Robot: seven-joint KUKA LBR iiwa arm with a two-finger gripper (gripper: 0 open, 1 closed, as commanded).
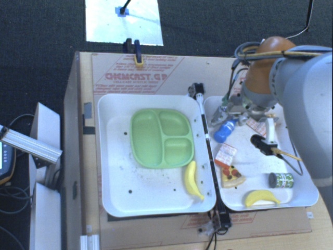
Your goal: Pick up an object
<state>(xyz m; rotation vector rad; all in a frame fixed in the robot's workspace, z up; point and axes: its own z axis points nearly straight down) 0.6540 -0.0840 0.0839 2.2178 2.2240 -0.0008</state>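
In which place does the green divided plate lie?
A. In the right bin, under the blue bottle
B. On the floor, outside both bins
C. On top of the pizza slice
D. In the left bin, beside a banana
D: the green divided plate lies flat in the left bin, and a banana lies just beside its lower right corner.
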